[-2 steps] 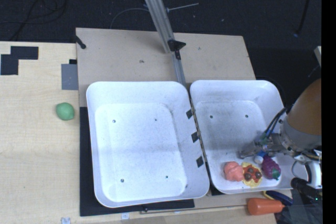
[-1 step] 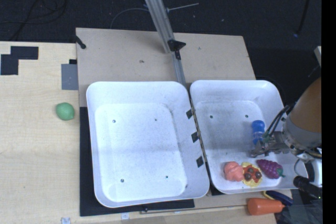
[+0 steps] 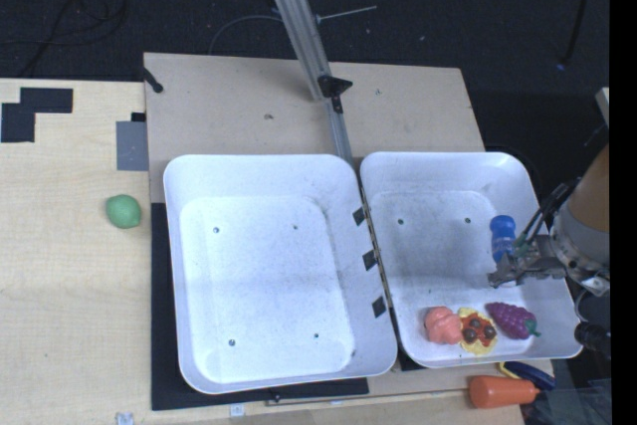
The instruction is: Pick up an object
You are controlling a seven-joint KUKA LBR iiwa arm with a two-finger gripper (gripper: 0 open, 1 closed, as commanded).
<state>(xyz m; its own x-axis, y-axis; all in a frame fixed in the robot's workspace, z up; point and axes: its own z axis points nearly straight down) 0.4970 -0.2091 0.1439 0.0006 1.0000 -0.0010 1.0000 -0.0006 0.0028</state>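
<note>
In the right bin [image 3: 438, 184] a blue bottle-like object [image 3: 503, 234] stands near the right wall. Along the bin's front edge lie a pinkish-orange fruit [image 3: 442, 324], a yellow piece with dark spots [image 3: 478, 332] and a purple bunch of grapes [image 3: 512, 319]. My gripper [image 3: 510, 272] reaches in from the right, low over the bin floor, just below the blue object and above the grapes. I see nothing between its fingers.
The left bin [image 3: 189, 184] sits beside the right one. A green ball [image 3: 123, 211] lies on the wooden bench to the left. An orange carrot-shaped toy [image 3: 503, 391] rests outside the right bin's front edge. A metal rail [image 3: 304, 25] slants up behind the bins.
</note>
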